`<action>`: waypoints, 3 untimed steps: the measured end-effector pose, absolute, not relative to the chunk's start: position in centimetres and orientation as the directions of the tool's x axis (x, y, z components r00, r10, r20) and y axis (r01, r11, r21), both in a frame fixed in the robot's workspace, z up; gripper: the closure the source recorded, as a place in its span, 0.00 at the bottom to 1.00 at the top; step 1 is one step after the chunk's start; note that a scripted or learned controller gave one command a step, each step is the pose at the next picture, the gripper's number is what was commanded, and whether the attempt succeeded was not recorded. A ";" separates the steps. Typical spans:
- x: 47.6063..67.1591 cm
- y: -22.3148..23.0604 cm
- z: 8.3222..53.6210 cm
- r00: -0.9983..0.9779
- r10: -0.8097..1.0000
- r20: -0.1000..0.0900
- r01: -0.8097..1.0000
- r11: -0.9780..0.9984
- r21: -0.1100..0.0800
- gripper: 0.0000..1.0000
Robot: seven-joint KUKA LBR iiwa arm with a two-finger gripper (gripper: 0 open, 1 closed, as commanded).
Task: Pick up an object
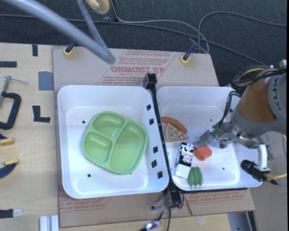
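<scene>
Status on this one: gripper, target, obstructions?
Gripper low in right bin, beside orange block. Nothing held. Milk carton and green piece crowd close.

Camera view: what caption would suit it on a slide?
Robot hand poised by an orange block in the right bin; green tray alongside.

Bright, even overhead light, white bins (67, 129) near overexposed, soft faint shadows under items left of the gripper (205, 139), blurred out-of-focus metal bar (53, 20) far above-left, overall slightly soft, low resolution

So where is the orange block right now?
In the right bin, the orange block lies beside the milk carton, just under the gripper.
</scene>
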State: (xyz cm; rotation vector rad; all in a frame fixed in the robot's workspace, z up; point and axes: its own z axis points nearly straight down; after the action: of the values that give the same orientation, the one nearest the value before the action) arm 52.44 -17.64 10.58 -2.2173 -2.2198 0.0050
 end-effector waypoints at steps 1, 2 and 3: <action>52.5 -17.6 11.9 -0.003 1.000 0.001 1.000 0.003 -0.003 1.00; 53.3 -18.2 16.7 -0.001 1.000 -0.001 1.000 0.001 0.004 1.00; 53.4 -18.1 22.0 -0.002 1.000 -0.002 1.000 0.002 0.005 1.00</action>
State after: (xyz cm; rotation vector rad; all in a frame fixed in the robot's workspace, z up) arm 53.43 -18.15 21.98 -2.2225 -2.2265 -0.0032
